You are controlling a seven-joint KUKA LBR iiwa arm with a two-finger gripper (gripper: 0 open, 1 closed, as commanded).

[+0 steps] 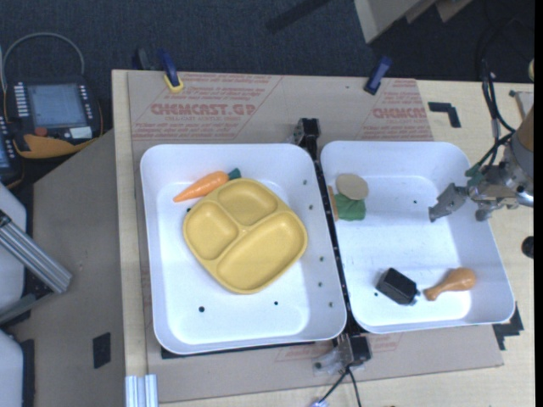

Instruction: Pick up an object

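The right bin holds a tan disc lying on a green block at its left wall, a black block near the front, and a toy drumstick just right of it. My gripper hangs over the bin's right side, above and behind the drumstick. Its fingers are spread open with nothing between them. In the left bin an orange carrot lies against the back edge of a yellow divided plate.
The two bins meet at a black clamp strip down the middle. The bench board stretches behind them with clips at its far edge. A handheld pendant sits off the bench at far left.
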